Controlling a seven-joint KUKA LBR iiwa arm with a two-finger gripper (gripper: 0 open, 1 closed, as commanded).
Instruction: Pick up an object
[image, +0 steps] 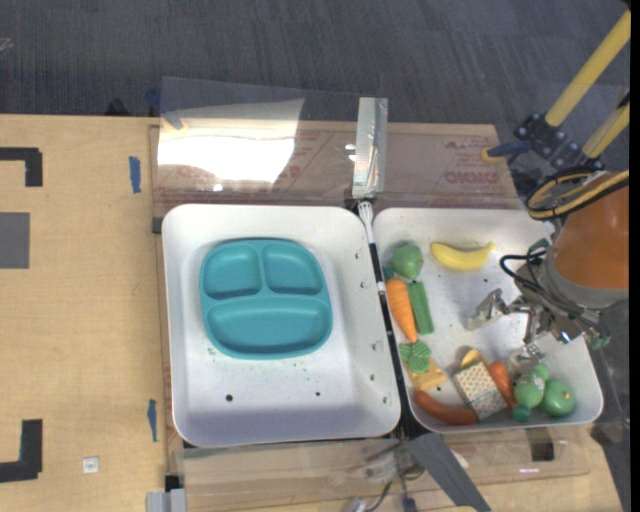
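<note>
Lying along the near rim of the right bin (590, 410), a reddish-brown sausage-shaped toy (445, 408) marks the closest point of the clutter. Just beyond it sits a tan waffle-textured block (477, 388), with a yellow wedge (432, 377) and a leafy green piece (416, 354) beside its left. Right of the waffle-textured block lie a small orange piece (500, 380) and two green round toys (545, 393), close to the bin's right corner.

Farther from the waffle-textured block, against the divider, an orange carrot (402, 308) lies lengthwise, touching a dark green stick (420, 307) on its right. A light green round toy (406, 261) sits at the far end of the carrot. A yellow banana (462, 255), curved and smooth, lies at the far side of the bin, well apart from the waffle-textured block.

The gripper (510, 310) hangs over the bin's right half, beyond and right of the waffle-textured block, above bare white floor. Its metal fingers (485, 308) appear spread apart with nothing between them; their tips are thin and hard to resolve. Cables cover part of the wrist, and the arm's orange band (595, 250) is cut off by the frame edge.

Left of the waffle-textured block, across the divider, the left bin (190, 400) holds a teal three-compartment plate (265, 298). Dark specks dot the floor near it; what they are is unclear.
</note>
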